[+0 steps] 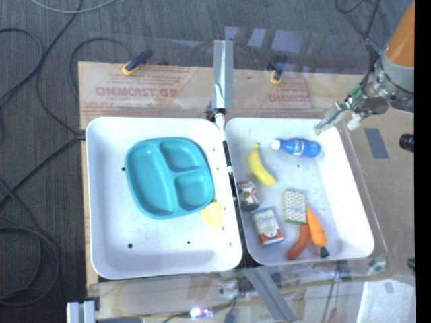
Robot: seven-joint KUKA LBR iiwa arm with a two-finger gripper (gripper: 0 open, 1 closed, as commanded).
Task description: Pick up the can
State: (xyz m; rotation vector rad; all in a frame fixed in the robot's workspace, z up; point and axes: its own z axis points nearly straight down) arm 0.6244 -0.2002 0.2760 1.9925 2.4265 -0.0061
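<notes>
From the overhead camera I see the gripper (335, 118) hanging at two o'clock, over the right bin's (357, 180) far corner, fingers spread with nothing between them. The can (248, 194) stands at the bin's nine o'clock wall, well apart from the tool. My worry is crowding: the banana (261, 167) sits just beside it at one o'clock and the small carton (267, 227) at five, so a finger could land on the wall or nudge a neighbour. The blue bottle (297, 147) lies along the likely approach path.
</notes>
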